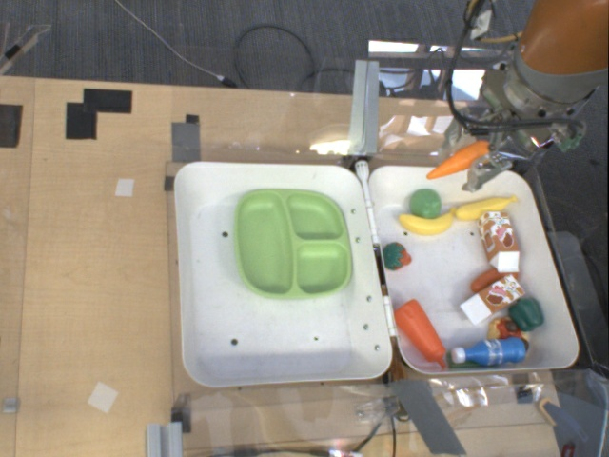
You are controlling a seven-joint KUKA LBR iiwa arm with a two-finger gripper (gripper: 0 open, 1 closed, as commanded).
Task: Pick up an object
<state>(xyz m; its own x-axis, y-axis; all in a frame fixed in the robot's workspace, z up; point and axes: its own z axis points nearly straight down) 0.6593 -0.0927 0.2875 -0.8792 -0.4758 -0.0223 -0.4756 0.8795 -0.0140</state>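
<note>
My gripper [485, 156] hangs over the far edge of the right bin [561, 293], below the arm's orange band. It is shut on the thick end of a small orange carrot [455, 160], which sticks out to the left and is lifted clear of the bin floor. Below it in the bin lie a green ball [425, 201], two yellow bananas [425, 225] [485, 208], a printed carton [497, 236], a strawberry [393, 255], a large orange carrot [420, 331] and a blue bottle [490, 353].
The left bin [209, 331] holds a green divided plate [293, 243]. A metal post [365, 103] stands between the bins at the back. A second carton [493, 298] and a dark green piece [525, 312] crowd the right bin's near right corner.
</note>
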